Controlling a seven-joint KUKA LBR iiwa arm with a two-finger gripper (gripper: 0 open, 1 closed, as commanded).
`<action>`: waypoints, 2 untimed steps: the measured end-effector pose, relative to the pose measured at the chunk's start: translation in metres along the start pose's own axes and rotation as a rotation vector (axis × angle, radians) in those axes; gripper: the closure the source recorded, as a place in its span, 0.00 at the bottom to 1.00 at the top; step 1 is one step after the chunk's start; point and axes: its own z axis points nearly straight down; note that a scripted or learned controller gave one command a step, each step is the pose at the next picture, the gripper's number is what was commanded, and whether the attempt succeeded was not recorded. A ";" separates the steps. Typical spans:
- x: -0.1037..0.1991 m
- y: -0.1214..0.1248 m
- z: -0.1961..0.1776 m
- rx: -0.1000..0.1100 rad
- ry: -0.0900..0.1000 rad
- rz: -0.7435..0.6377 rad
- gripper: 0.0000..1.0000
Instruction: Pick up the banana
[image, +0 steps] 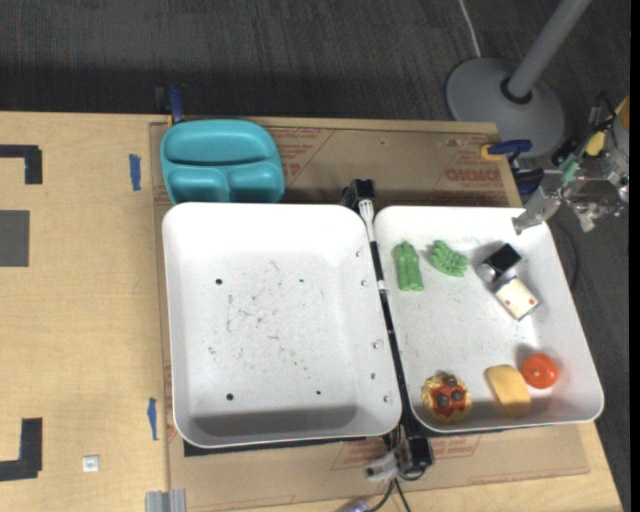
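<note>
Hovering at the right bin's (470, 335) far corner, the hand (531, 214), its grip impossible to tell, is sitting well apart from the banana (508, 388), which is lying beside a tomato (540, 371); a black-and-white block (506, 281) is lying between them.

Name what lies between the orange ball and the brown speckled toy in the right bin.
The camera view shows a yellow block there, right beside the orange ball.

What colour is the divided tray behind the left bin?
Teal, seen clearly in the camera view: the divided tray.

Arm hardware (600, 170) cut off by right frame edge; I cannot resolve its fingers. Grey stand (520, 75) cropped at top. Small black-and-white item (507, 280) too blurred to identify.
</note>
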 end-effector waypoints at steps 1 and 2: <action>0.036 -0.025 0.149 0.002 0.001 -0.034 0.00; 0.088 -0.135 0.167 0.000 0.001 -0.269 0.00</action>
